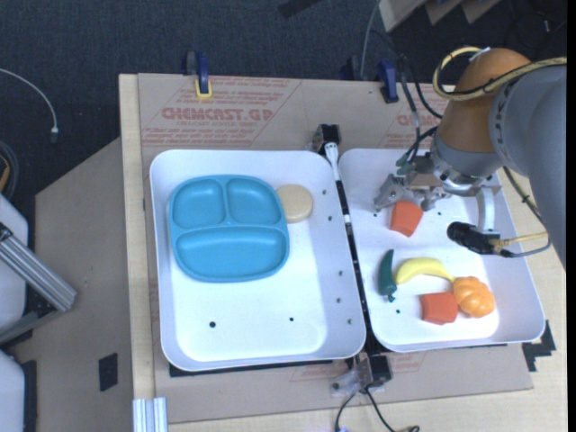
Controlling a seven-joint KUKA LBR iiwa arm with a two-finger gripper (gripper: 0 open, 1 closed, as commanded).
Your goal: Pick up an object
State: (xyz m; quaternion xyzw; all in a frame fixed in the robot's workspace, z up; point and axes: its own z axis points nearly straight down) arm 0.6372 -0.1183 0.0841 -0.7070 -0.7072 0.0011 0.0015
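Arm: the grey arm with the orange band (477, 120) is reached in from the right, over the far part of the right-hand shallow white bin (517, 327).
Jaws: they are seen standing apart; nothing is clamped between them.
Nearest thing: an orange-red plastic block (406, 218) lies in the far-left part of the right bin.
Key relation: the block lies just to the near side of the jaws, almost directly under them and close below their tips. Whether they touch it cannot be told.
Long axis: the block is compact; its slightly longer side is judged to run far to near, tilted a little.
Step in hand: the approach to a grasp is judged to be under way; no lift is shown.
Next move: a short descent with a slight shift toward the near side is judged necessary, so that the block is straddled before closing.
Count, right bin: five things. Two orange-red blocks, the second (438, 308) at the near side; one yellow toy banana (421, 270); one dark green toy vegetable (386, 274); one orange rounded toy fruit (474, 297).
Count, left bin: two things. One blue divided plastic plate (229, 226); one cream round disc (295, 202).
Left bin: the second white bin (261, 336) lies well apart from the jaws.
Table: a brown board-topped table (270, 106) carries both bins.
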